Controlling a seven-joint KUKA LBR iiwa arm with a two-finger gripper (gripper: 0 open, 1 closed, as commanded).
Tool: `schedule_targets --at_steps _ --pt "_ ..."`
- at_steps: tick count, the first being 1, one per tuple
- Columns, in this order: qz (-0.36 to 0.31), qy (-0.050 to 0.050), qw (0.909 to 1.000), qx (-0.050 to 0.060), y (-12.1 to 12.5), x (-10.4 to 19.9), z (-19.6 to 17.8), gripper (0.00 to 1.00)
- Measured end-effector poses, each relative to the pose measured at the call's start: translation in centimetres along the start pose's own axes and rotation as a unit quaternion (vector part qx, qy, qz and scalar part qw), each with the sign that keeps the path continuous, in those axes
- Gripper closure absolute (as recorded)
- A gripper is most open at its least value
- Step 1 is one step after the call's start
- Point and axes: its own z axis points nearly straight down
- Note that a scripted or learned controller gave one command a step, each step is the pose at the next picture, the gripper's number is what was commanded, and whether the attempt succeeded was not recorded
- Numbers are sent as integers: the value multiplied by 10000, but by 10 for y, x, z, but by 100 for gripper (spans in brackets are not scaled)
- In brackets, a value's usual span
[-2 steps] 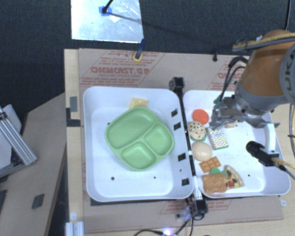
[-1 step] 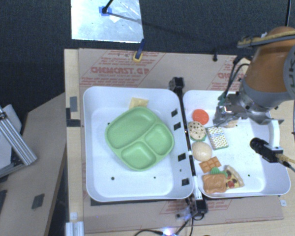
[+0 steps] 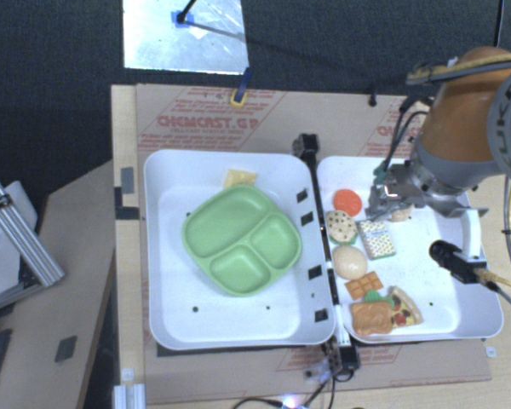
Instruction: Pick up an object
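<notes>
The right bin (image 3: pixel 468 313) holds several toy foods along its left side: a red-orange round piece (image 3: pixel 347 201), a speckled cookie (image 3: pixel 340 226), a green-patterned packet (image 3: pixel 376 239), a pale egg-shaped piece (image 3: pixel 350 261), a small waffle (image 3: pixel 363 285), a brown toast-like piece (image 3: pixel 371 318) and a pizza slice (image 3: pixel 402 308). My gripper (image 3: pixel 383 204) hangs low over the upper part of this bin, just right of the red piece and above the packet. A small beige piece (image 3: pixel 400 215) peeks out beside it.
The left bin (image 3: pixel 166 313) carries a green divided plate (image 3: pixel 241 239) and a small yellow wedge (image 3: pixel 239 178) behind it. A black divider with clips (image 3: pixel 317 228) runs between the bins. The right half of the right bin is bare white floor.
</notes>
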Motion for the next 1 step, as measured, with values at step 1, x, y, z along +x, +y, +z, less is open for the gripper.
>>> schedule_targets --at_steps 1 --pt "-2 -4 10000 -3 8 -1 4 100"
